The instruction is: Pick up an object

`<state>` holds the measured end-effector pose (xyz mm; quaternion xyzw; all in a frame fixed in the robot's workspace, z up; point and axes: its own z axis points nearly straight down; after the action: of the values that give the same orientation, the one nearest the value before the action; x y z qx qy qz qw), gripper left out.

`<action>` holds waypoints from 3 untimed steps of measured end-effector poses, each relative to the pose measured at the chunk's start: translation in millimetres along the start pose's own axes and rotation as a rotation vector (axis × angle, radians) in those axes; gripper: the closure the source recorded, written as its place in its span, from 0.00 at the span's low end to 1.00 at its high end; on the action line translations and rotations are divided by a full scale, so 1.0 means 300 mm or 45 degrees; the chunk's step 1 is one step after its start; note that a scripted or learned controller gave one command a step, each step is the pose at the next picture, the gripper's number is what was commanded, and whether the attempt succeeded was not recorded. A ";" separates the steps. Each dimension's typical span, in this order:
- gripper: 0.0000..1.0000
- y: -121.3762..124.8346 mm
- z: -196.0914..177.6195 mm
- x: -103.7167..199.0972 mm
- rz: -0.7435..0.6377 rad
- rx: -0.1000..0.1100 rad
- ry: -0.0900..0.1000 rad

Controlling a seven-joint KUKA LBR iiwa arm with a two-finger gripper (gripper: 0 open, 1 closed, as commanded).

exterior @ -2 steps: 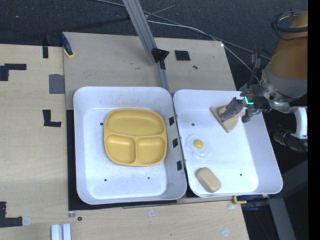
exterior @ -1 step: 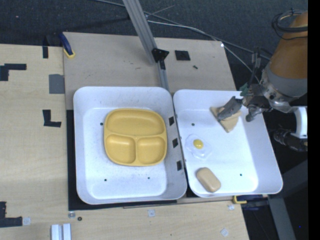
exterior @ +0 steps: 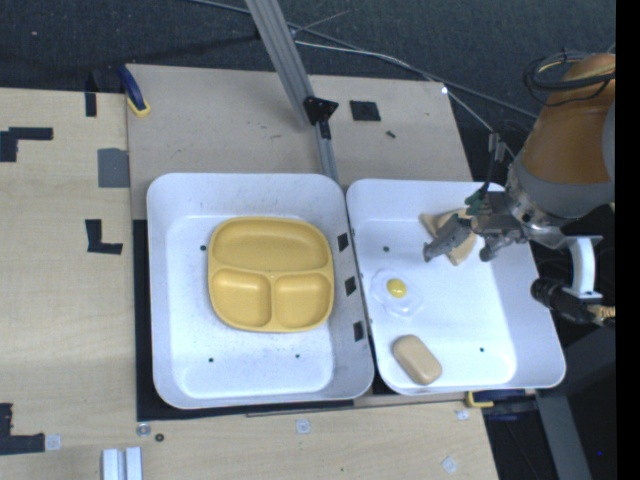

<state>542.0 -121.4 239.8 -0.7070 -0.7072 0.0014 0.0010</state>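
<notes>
My gripper [exterior: 459, 254] hangs over the back part of the right bin [exterior: 520, 353], its two dark fingers spread apart, so it is open. A tan wedge-shaped piece [exterior: 438, 224] lies on the bin floor right under the left finger [exterior: 443, 241], part of it showing between the fingers; they are not closed on it. A toy fried egg [exterior: 397, 290] lies near the bin's middle left. A tan bread roll [exterior: 416, 359] rests by the front left corner.
The left bin [exterior: 175, 298] holds a yellow divided plate [exterior: 270, 272]. A grey metal pole [exterior: 290, 63] slants in from the top toward the gap between the bins. The arm's orange-banded body [exterior: 565, 148] stands over the right bin's far right edge.
</notes>
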 end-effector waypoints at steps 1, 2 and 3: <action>0.00 0.001 0.213 0.009 0.000 0.004 0.001; 0.00 0.026 0.377 -0.001 0.000 0.003 0.001; 1.00 0.027 0.335 0.002 -0.002 0.001 0.001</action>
<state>549.7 -121.0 139.2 -0.7065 -0.7077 0.0013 0.0015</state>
